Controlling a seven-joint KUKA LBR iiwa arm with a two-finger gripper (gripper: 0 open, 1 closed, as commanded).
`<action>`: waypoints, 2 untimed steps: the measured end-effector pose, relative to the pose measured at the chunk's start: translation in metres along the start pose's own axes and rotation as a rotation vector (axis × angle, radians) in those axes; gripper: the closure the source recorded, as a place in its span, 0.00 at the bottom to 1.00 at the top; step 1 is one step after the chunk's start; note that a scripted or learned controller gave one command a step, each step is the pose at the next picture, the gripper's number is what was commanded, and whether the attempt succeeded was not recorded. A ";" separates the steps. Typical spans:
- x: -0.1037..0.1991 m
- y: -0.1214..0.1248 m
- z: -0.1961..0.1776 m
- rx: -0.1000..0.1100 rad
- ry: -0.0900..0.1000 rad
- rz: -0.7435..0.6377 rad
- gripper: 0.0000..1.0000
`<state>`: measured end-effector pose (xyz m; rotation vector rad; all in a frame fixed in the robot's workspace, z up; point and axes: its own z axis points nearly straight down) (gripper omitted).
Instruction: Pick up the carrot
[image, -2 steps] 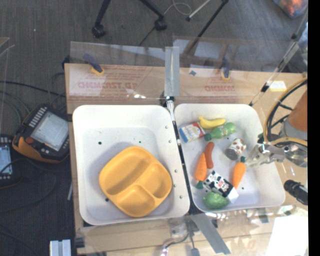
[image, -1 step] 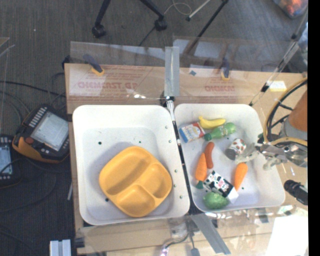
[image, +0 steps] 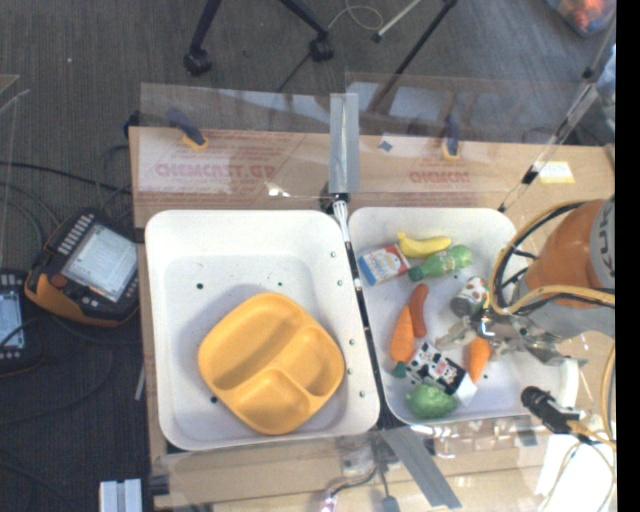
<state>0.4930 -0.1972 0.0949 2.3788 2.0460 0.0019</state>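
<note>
Yellow three-compartment plastic plate (image: 270, 362) lies in left white bin (image: 170, 300). Right white bin (image: 372, 390): orange carrot (image: 403, 334) lies loose among toys. Metal two-finger gripper (image: 478, 328) hangs just right of it; finger state cannot be told. Pick-up not yet done

A divided plate (image: 271, 361) lay in the left bin (image: 175, 250); two carrots (image: 402, 336) and other toys lay in the right bin (image: 495, 225)

Single fixed overhead camera, slanted down over both bins (image: 160, 300).
</note>
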 end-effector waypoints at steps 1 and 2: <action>-0.002 0.000 -0.006 0.005 -0.001 0.002 1.00; 0.061 -0.018 -0.126 0.007 0.000 0.033 1.00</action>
